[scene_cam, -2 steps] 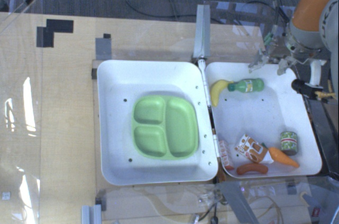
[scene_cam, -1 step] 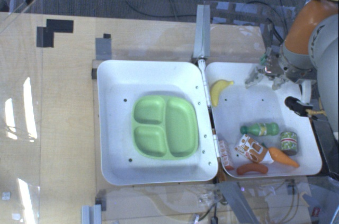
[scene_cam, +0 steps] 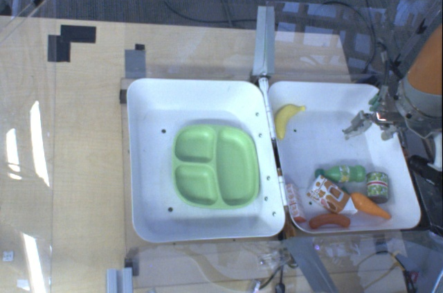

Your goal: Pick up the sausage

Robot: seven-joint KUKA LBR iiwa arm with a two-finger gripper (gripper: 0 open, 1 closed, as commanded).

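Observation:
The sausage point(scene_cam: 330, 221), reddish-brown and slightly curved, lies at the front edge of the right bin point(scene_cam: 315, 139). It touches the front of a small orange-and-white carton point(scene_cam: 327, 193). My gripper point(scene_cam: 370, 130) hangs over the right bin's far right side, well behind the sausage and apart from it. Its fingers are spread open with nothing between them.
An orange carrot point(scene_cam: 370, 207) lies just right of the sausage. Behind them are a green bottle point(scene_cam: 342, 174) on its side and a small can point(scene_cam: 377, 186). A yellow banana point(scene_cam: 287, 117) sits at the right bin's far left. The left bin point(scene_cam: 149, 111) holds a green divided plate point(scene_cam: 214, 165).

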